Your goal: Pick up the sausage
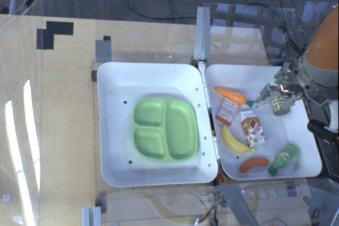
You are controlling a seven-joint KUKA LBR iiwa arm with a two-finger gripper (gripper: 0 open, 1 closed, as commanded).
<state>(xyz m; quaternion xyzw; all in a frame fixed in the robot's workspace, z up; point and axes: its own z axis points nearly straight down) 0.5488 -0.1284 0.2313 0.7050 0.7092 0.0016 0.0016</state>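
I am seeing the smooth curved sausage point(253, 164) lying just below the banana point(235, 141); the tool point(276, 93) is hovering well above-right, grip state indiscernible.

Grey KUKA arm point(318, 78) with rounded orange band just above the wrist, dark cable running up behind it, small metallic two-finger gripper point(279, 91) with pale grey housing

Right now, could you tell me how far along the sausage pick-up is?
Nothing looks done yet: the sausage lies in the right bin, between the banana and green bottle. The gripper hovers near the bin's far edge. Reaching, grasping and lifting remain.
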